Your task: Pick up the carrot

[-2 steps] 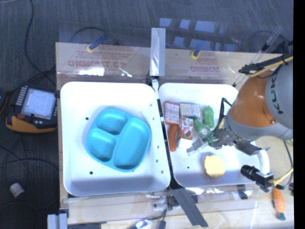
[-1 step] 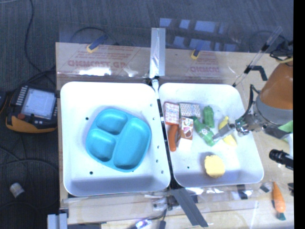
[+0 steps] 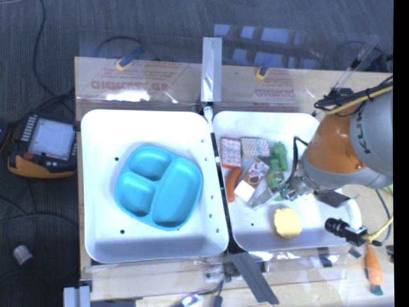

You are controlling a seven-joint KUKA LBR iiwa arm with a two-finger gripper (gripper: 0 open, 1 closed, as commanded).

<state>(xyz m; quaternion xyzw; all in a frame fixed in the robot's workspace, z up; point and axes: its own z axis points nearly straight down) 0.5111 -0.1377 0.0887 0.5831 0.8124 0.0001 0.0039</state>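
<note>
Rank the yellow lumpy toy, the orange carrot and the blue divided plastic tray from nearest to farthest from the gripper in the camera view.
From the gripper in the right bin:
1. Yellow lumpy toy, just below the gripper in that bin.
2. Orange carrot, by the same bin's left wall.
3. Blue divided plastic tray, across in the left bin.

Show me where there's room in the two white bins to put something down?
In the left bin, bare floor rings the blue divided tray, widest along the far side and at the corners. In the right bin, the near left corner beside the yellow item is free. Its middle is crowded: carrot, green vegetable, small packets and the tool.
</note>
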